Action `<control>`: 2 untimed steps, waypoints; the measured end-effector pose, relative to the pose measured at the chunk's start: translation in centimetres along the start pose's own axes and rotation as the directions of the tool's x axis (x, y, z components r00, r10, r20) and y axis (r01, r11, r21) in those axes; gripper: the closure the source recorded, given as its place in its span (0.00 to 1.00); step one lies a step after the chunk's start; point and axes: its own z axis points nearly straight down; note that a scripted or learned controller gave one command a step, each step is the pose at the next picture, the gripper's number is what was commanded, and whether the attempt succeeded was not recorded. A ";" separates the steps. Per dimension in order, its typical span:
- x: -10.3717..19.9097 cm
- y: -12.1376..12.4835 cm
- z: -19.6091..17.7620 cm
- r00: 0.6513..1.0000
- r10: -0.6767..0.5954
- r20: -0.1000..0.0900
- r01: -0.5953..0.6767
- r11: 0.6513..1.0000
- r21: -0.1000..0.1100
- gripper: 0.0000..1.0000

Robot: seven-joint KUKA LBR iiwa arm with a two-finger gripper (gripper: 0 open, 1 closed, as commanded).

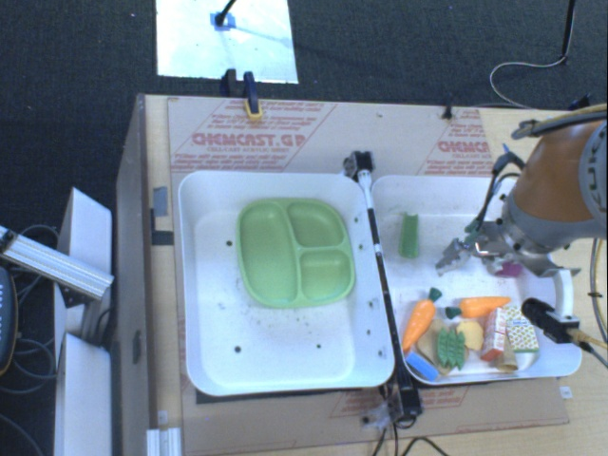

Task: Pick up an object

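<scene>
My gripper [458, 253] hovers low over the middle of the right bin [432, 202], reaching in from the right, with nothing seen in it. A green block [409, 235] lies upright just to its left, apart from it. Below the gripper, along the bin's near side, sits a cluster of toy food: an orange carrot [417, 321], a second carrot [484, 305], a green leafy piece [450, 347], a yellow piece [470, 333], a blue piece [425, 367] and two small cartons [507, 336]. A small purple thing [511, 269] peeks out under the wrist.
The left bin [214, 350] holds a green divided plate [295, 253]. A black-and-white bar [374, 245] runs along the divide between the bins. Bare bin floor lies above the green block, toward the far side.
</scene>
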 end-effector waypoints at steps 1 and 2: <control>-6.7 -6.0 4.7 1.000 0.001 0.001 -0.001 1.000 -0.001 0.00; -6.6 -5.8 3.7 1.000 0.000 0.001 0.000 1.000 -0.006 1.00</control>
